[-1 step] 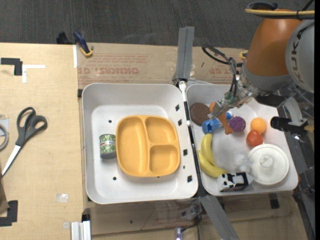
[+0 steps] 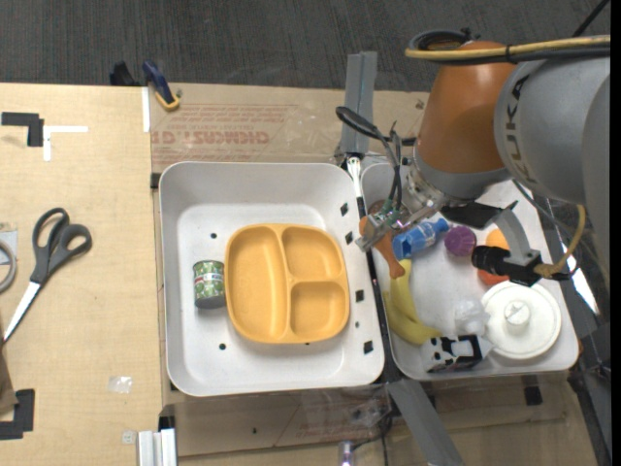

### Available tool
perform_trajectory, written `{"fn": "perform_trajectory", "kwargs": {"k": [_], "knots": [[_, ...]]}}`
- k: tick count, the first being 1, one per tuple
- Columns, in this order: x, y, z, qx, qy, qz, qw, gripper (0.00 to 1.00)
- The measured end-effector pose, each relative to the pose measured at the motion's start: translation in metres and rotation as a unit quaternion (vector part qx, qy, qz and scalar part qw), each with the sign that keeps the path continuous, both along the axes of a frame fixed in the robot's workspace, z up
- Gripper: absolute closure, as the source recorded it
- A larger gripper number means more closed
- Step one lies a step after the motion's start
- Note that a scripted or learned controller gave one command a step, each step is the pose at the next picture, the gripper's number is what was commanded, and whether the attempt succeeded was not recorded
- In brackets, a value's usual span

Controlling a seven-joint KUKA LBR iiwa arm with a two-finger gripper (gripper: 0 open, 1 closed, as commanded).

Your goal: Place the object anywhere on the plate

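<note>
arm: KUKA iiwa arm [image 2: 543, 95] fills the upper right of the frame; orange band and wrist hang over the top left corner of the right bin [image 2: 568, 352]
gripper: gripper [image 2: 388, 223] sits low at that bin's left wall, among wires and clutter; cannot tell its state; nothing visibly between the tips
plate: yellow three-compartment plate [image 2: 288, 282] lies flat in the middle of the left bin [image 2: 184, 357]; all compartments bare
task object: judged to be one of the right bin's items; nearest the gripper are a blue bottle [image 2: 421, 237] and an orange piece [image 2: 374, 229], both just beside it; cannot tell which is the target
other right-bin items: banana [image 2: 406, 309] along the left wall; purple ball [image 2: 460, 242]; white lidded pot [image 2: 521, 318]; black-and-white toy [image 2: 454, 349] at the lower edge
left bin extra: small green-patterned can [image 2: 209, 283] touching or just beside the plate's left rim
risks: tight clutter, so the tips may nudge the bottle or grab two things; contact close to the bin wall may block closing; a round bottle could roll out in transfer; crossing the divider low could clip both bin rims; a drop near the plate's left edge could hit the can
writing: "KUKA" partly readable on the arm, seen sideways; mirrored print on the cardboard [image 2: 247, 134] above the left bin, not legible; can label too small to read
bench: scissors [image 2: 44, 255] at the left of the frame, well apart
</note>
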State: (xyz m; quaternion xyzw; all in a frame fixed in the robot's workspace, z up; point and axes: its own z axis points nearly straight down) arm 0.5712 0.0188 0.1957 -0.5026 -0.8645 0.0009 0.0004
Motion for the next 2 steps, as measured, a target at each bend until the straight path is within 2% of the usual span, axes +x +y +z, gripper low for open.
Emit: {"fn": "perform_trajectory", "kwargs": {"k": [1, 2], "knots": [[0.0064, 0.0645, 0.0198, -0.0007, 0.0, -0.089, 0.996, 1.0], [0.0064, 0.0643, 0.0198, -0.0009, 0.0, -0.089, 0.996, 0.0]]}}
